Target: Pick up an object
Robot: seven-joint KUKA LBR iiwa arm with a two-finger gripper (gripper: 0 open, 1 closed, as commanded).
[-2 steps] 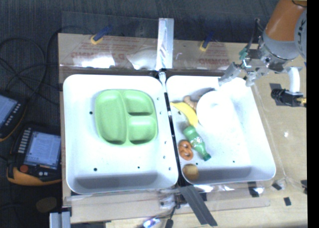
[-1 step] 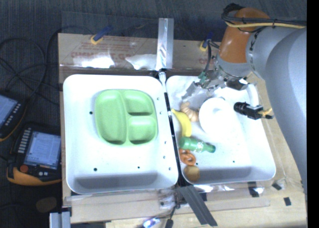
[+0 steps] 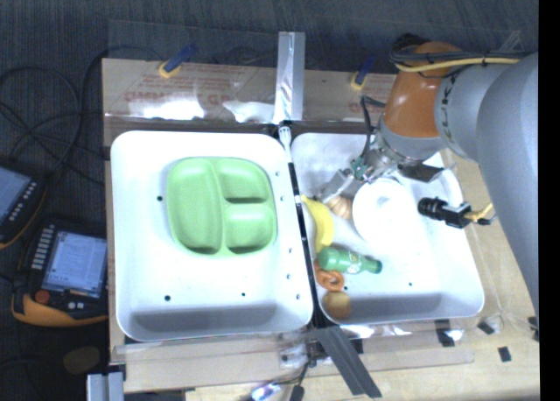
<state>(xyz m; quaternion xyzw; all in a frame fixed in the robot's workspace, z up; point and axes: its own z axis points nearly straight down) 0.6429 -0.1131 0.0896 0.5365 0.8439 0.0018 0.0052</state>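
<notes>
The right bin (image 3: 455,290) holds a yellow banana (image 3: 322,222), a green bottle (image 3: 346,261) lying on its side, a small orange item (image 3: 329,280), a round brown fruit (image 3: 336,304), a beige rounded piece (image 3: 342,207) and a white round dish (image 3: 387,210). My gripper (image 3: 336,186) hangs low over the bin's upper left part, just above the beige piece and the banana's top end. It points down and to the left. The grey arm with its orange band (image 3: 411,110) comes in from the right, and nothing is visibly held.
The left bin (image 3: 140,294) carries a green divided tray (image 3: 222,204). A central wall (image 3: 297,215) separates the two bins. A black fitting with a yellow cable (image 3: 444,211) sticks out over the right bin's right side. Tablets lie on the floor at far left.
</notes>
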